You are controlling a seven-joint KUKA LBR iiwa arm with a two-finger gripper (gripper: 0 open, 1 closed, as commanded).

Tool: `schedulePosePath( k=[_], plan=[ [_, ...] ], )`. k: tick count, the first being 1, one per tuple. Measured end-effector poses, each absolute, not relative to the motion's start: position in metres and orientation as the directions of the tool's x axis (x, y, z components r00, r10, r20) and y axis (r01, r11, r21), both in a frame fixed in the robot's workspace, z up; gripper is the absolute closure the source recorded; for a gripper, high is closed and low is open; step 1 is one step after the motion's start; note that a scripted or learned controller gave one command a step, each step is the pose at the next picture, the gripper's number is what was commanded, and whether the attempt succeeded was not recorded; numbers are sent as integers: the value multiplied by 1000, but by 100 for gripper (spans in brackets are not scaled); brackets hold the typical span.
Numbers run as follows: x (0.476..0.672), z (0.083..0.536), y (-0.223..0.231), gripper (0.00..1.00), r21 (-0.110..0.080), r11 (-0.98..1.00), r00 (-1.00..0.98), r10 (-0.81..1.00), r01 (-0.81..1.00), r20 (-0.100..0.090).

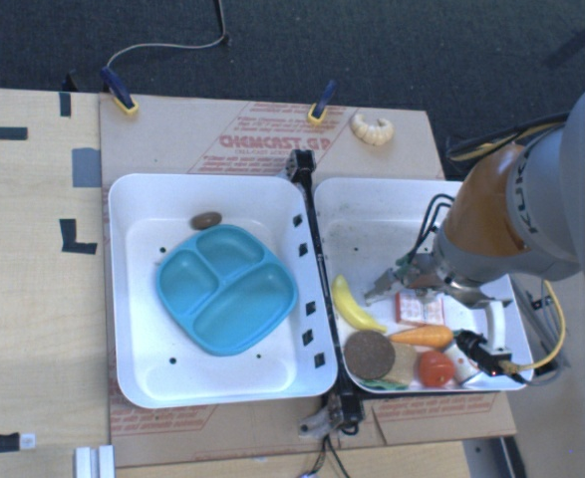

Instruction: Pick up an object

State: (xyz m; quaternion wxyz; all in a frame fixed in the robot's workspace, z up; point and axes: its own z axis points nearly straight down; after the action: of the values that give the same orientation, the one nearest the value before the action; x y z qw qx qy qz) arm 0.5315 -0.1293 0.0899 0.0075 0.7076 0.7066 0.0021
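White right bin point(372, 199) lies bare behind the banana point(355, 307); gripper point(400, 281) just beside it, fingers seemingly apart.

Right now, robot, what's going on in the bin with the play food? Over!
Gripper low in right bin, above banana, nothing seen held. Carrot, tomato, red-and-white packet crowd close. Blue tray in left bin. Over.

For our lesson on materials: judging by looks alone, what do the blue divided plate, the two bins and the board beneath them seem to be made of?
Blue divided plate: probably moulded plastic, with an even colour, soft sheen and rounded compartments.
Bins: probably thin white plastic, smooth, with rounded corners and faint gloss.
Board: corrugated cardboard, matt brown with red printed lettering, held down by clamps.
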Motion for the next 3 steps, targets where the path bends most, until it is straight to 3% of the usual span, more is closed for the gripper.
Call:
schedulePosePath(
  k=[1, 2, 3],
  plan=[
    [534, 102, -130, 100, 21, -2, 2, 1000, 1000, -10],
    [534, 102, -130, 0, 21, -1, 2, 1000, 1000, -10],
    [484, 228, -192, 0, 2, -1, 1, 1000, 1000, -3]
  ],
)
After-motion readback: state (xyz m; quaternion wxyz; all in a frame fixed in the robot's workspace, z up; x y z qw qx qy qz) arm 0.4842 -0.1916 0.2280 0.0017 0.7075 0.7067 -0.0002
